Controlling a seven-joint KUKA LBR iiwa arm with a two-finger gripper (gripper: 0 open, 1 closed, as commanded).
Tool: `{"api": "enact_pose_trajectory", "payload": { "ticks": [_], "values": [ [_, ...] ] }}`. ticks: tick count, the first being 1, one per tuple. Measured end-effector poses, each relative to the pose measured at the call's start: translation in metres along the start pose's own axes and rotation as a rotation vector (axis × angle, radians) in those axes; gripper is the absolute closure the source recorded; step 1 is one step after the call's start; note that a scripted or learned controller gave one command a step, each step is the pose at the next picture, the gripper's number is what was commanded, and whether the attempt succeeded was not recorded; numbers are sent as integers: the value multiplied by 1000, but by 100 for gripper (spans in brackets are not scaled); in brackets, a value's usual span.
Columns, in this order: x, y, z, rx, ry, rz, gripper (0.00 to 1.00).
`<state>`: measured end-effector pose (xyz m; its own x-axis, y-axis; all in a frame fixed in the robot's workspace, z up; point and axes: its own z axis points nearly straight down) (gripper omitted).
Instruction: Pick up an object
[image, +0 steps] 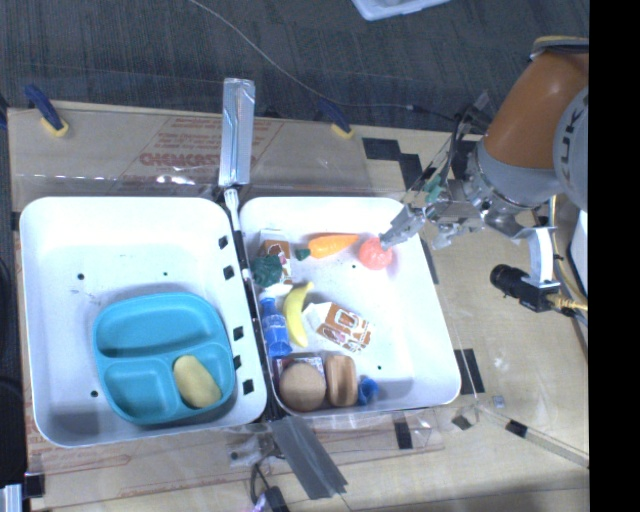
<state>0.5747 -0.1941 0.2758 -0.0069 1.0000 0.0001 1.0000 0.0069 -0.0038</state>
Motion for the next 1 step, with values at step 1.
{"api": "enact_pose_trajectory", "payload": {
  "ticks": [1],
  "values": [
    [37,13,142,13,4,-18,0]
  ]
}}
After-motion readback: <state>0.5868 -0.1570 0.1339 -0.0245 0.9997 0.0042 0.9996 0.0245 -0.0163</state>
